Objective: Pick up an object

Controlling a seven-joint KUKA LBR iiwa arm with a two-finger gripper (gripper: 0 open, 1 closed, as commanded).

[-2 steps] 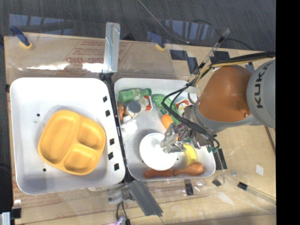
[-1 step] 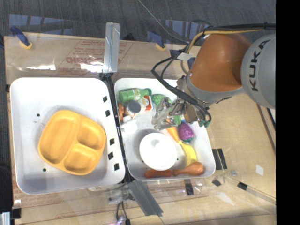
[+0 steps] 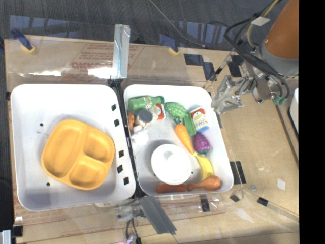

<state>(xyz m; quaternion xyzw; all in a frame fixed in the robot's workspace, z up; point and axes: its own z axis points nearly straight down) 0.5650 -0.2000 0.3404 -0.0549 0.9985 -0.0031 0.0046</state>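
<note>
The right bin (image 3: 216, 117) holds several toy foods: a green bottle (image 3: 144, 103), a green leafy vegetable (image 3: 175, 110), a small carton (image 3: 200, 120), an orange carrot (image 3: 183, 138), a purple fruit (image 3: 201, 143), a yellow banana (image 3: 204, 166), a brown drumstick (image 3: 190, 185) and a white bowl (image 3: 171, 163). My gripper (image 3: 226, 96) hangs above the bin's upper right corner, just outside its rim, with its fingers spread and nothing between them. The carton is the nearest object, down and to the left of it.
A yellow divided plate (image 3: 77, 153) lies in the left bin (image 3: 25, 100). A grey upright post (image 3: 121, 52) stands behind the divider between the bins. Cables and the arm's orange-banded wrist (image 3: 282, 27) fill the upper right. Bare bench lies right of the bins.
</note>
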